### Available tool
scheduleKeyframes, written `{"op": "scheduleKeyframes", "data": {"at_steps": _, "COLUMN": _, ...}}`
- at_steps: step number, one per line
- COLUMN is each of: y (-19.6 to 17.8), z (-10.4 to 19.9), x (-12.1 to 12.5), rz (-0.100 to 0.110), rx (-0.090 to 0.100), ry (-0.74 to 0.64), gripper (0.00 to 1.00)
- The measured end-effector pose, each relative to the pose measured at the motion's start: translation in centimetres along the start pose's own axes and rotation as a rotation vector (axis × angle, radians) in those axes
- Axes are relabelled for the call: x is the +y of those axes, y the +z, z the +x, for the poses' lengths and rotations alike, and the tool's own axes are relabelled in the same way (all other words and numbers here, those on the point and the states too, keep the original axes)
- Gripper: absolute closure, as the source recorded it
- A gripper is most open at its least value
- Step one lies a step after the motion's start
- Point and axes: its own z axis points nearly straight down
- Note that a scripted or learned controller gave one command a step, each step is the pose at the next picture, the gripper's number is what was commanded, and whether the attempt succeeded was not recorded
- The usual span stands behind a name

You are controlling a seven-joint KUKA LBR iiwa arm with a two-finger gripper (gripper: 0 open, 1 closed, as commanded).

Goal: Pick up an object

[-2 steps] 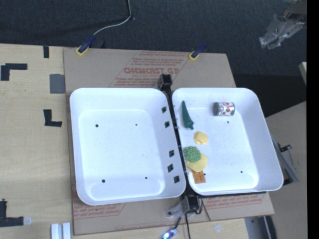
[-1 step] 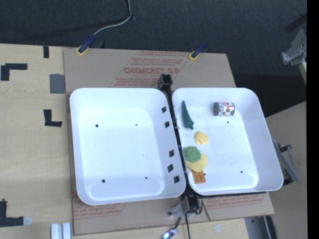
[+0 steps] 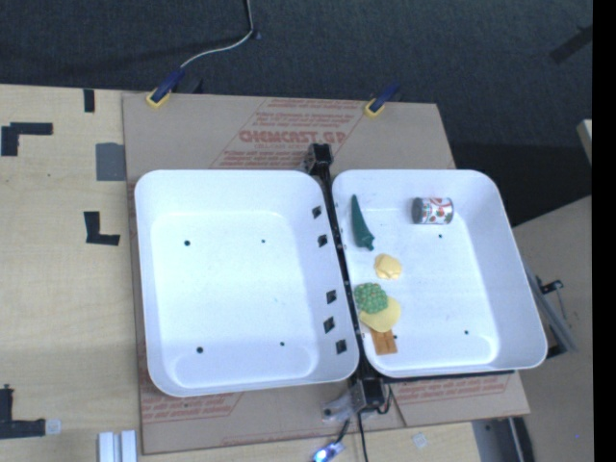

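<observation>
We see five small objects lying in the right bin (image 3: 500, 258): a silver can with a red label (image 3: 433, 210) on its side near the far wall, a dark green strip (image 3: 361, 224) beside the dividing edge, a pale yellow piece (image 3: 388, 267) nearer the middle, and a green bumpy piece (image 3: 372, 298) touching a yellow and orange item (image 3: 382, 327). The left bin (image 3: 159, 258) adjoins it on a cardboard sheet (image 3: 289, 133). We cannot tell the gripper's state.

You are looking at a wooden bench (image 3: 58, 287) carrying a brown cardboard sheet (image 3: 289, 133); two white bins, the left bin (image 3: 231, 354) and right bin (image 3: 481, 258), are sitting on it side by side, touching.
</observation>
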Motion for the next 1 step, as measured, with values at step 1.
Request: {"op": "scheduleKeyframes", "data": {"at_steps": 1, "y": 0.12, "z": 0.29, "x": 0.34, "rz": 0.001, "rx": 0.0, "ry": -0.006, "gripper": 0.0}}
